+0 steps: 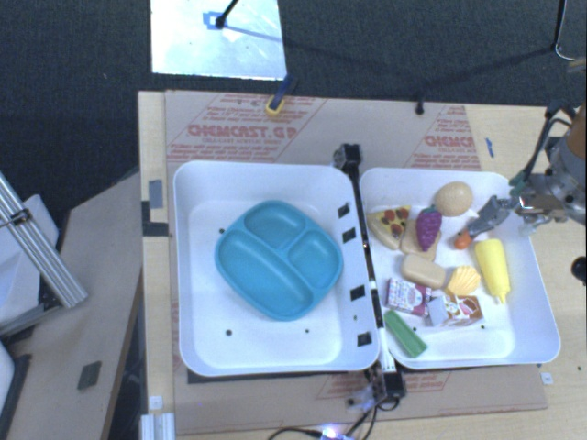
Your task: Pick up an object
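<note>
The right bin [541, 337] holds several toy foods: a pizza slice [393, 223], a purple grape bunch [428, 227], a beige egg [453, 197], a yellow corn cob [492, 266], a tan bread piece [422, 269], yellow fries [464, 280], a pink packet [405, 295], a red-and-white carton [456, 311] and a green piece [404, 332]. A small orange carrot [462, 240] lies between the egg and the corn. My gripper [482, 218] reaches in from the right, low over the bin, with its tip right above and beside the carrot.
The left bin [197, 337] carries a blue divided plate [278, 258]. A black divider [360, 255] runs between the bins. The arm's wrist [555, 195] hangs over the right bin's far right rim. A cardboard sheet [248, 126] lies under both bins.
</note>
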### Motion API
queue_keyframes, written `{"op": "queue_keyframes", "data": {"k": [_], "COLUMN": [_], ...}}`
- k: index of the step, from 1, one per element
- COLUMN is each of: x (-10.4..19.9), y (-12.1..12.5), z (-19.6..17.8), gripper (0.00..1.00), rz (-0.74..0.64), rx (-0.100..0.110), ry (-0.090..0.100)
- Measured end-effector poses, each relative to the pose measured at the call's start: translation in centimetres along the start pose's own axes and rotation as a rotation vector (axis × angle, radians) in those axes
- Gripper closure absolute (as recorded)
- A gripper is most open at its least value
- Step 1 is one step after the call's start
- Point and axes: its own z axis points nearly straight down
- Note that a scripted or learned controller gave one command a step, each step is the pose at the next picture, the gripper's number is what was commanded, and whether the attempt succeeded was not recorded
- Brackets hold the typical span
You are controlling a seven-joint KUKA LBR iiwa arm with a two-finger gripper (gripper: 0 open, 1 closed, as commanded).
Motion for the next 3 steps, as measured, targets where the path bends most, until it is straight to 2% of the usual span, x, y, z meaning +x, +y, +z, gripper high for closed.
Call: {"op": "queue_keyframes", "data": {"k": [1, 2, 3], "x": [0.0, 0.8, 0.7], "y": [0.2, -0.2, 0.6], "z": [-0.6, 3.9, 9.9], "gripper": [0.00, 0.00, 0.00], "rz": [-0.003, -0.002, -0.001], "rx": [-0.012, -0.010, -0.008], "ry": [-0.003, -0.002, -0.001]}}
